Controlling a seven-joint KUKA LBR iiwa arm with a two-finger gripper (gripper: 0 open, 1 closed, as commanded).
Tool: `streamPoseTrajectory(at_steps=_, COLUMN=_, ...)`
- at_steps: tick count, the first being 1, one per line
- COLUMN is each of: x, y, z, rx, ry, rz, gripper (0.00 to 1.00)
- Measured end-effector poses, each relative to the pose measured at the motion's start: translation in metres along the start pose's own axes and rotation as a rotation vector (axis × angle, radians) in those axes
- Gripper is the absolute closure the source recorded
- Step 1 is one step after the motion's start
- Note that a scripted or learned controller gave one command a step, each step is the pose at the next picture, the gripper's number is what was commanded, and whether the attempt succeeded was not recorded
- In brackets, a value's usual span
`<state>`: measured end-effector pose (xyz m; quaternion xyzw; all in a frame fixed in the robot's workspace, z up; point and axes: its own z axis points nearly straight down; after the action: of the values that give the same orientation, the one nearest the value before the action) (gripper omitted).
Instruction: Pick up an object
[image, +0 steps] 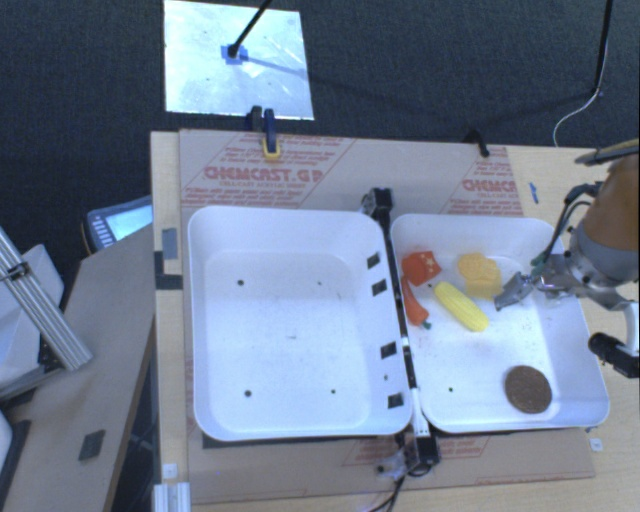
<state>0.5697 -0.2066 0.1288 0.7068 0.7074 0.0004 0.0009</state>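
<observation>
yellow clamp (270, 146) on cardboard sheet (300, 170).

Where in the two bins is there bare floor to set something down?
The left bin is bare wall to wall. In the right bin, free floor lies between the corn and the brown disc; its upper part is crowded, with the gripper there.

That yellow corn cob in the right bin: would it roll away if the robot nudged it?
Probably, yes. The corn looks long and rounded, so a sideways push would likely roll it across the flat bin floor. It lies free, close beside the red pepper and the yellow lump, which might stop it. It looks like a smooth toy, so perhaps light and slippery.
</observation>
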Motion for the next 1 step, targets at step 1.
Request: streamPoseTrajectory(at_steps=1, x=0.0, y=0.0, z=0.0, rx=0.0, ry=0.0, rz=0.0, gripper=0.0)
